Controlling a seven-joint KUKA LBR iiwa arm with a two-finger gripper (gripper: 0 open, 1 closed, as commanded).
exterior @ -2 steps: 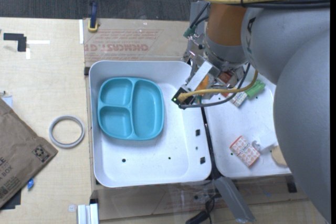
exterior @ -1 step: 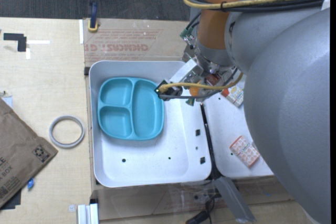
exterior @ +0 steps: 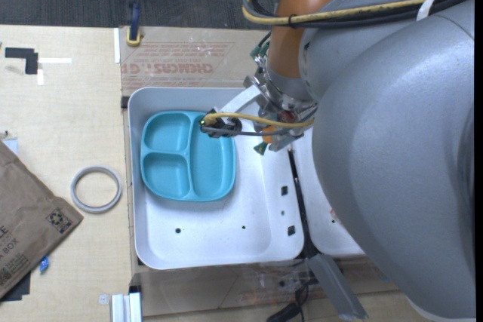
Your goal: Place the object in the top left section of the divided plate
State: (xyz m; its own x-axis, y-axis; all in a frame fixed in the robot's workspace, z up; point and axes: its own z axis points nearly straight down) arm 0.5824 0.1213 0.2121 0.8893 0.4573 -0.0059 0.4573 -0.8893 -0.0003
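A light blue divided plate (exterior: pixel 185 158) lies in the upper left part of the left white bin (exterior: pixel 204 237). It has two small sections on its left and one long section on its right, and all three look bare. My gripper (exterior: pixel 266 138) hangs over the bin's right rim, just right of the plate's upper right corner, under the grey wrist and orange band. The wrist hides its tips. I see no loose object in the bin or at the gripper.
A grey tape ring (exterior: pixel 96 187) lies on the wooden bench left of the bin, beside a brown cardboard box (exterior: pixel 30 219). A cardboard sheet (exterior: pixel 177 60) lies behind the bin. My arm covers most of the right bin (exterior: pixel 332 237).
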